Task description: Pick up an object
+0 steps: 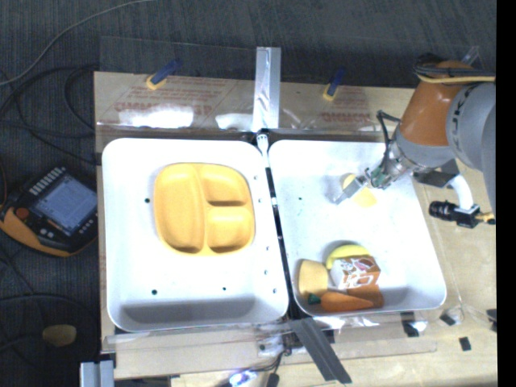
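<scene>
My gripper (351, 186) hangs low over the back middle of the right bin (419, 232), reaching in from the right. A small pale yellow object (365, 198) lies right at its tip, partly hidden by it; whether they touch I cannot tell. At the front of the same bin several items are heaped together: a yellow banana-like piece (347, 253), a red and white carton (355, 274), an orange carrot (349, 301) and a tan wedge (312, 277).
A yellow divided plate (204, 208) lies in the middle of the left bin (129, 280). A metal divider post (267, 87) stands behind the seam between the bins. A handheld pendant (50, 210) rests on the floor at left.
</scene>
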Motion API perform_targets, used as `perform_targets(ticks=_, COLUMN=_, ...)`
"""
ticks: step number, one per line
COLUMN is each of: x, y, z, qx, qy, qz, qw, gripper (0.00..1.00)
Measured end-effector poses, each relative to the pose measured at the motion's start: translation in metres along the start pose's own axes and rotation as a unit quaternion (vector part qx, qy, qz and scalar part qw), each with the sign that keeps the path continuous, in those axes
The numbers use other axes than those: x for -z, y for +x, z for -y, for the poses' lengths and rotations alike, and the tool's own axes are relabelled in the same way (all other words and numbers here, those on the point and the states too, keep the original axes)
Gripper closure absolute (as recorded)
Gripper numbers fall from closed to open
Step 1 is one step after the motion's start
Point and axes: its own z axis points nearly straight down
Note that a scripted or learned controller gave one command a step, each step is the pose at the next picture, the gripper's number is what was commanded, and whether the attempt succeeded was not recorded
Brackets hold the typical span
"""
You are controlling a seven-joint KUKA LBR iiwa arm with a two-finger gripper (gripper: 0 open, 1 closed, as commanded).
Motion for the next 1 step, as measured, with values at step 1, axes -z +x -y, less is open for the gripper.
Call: perform_targets(ticks=1, x=-0.0007, y=-0.0074, z=-0.0059, qx=-0.077, qy=-0.001, qz=-0.002, qw=0.997, gripper=0.0)
